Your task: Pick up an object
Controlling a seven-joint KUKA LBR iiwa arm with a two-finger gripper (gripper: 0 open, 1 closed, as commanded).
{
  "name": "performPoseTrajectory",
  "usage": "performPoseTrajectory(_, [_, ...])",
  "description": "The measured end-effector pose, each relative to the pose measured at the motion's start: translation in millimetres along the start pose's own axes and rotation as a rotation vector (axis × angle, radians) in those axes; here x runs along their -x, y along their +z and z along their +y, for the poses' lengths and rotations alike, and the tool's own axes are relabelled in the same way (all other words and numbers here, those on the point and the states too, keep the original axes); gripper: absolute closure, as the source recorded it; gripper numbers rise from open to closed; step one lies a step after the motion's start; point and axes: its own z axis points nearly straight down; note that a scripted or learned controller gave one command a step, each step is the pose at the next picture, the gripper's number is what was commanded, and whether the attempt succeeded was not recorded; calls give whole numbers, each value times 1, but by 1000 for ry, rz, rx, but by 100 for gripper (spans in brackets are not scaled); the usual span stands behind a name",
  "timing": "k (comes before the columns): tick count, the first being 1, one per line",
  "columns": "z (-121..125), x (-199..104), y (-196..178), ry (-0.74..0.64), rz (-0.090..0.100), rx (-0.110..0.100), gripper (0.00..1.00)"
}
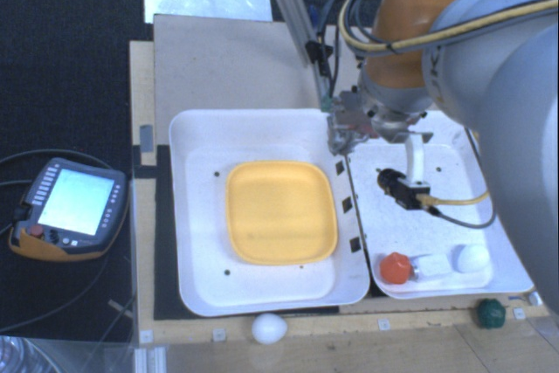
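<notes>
1. Firstly, in front of the yellow plate (281, 211) and outside both bins, a white egg-shaped thing (269, 328) lies on the desk (227, 65). A small green thing (491, 313) sits far to the plate's right along the same front edge.
2. Right of the plate's near corner, in the right bin (454, 162), lie an orange ball (396, 268), a pale piece (430, 266) touching it, and a white ball (472, 259) just past that. They look light, smooth and round, so apt to roll or slip. I judge a grasp straight across the middle safest.
3. The plate lies flat in the left bin (188, 214). It looks stiff and shallow, hard to pinch except at its rim.
4. Beyond the plate's far right corner, the gripper (343, 134) hangs where the bins meet. Whether it is open or closed I cannot tell.
</notes>
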Motion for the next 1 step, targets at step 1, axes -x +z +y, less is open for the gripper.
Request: performPoseTrajectory(1, [16, -41, -7, -1, 0, 1, 100])
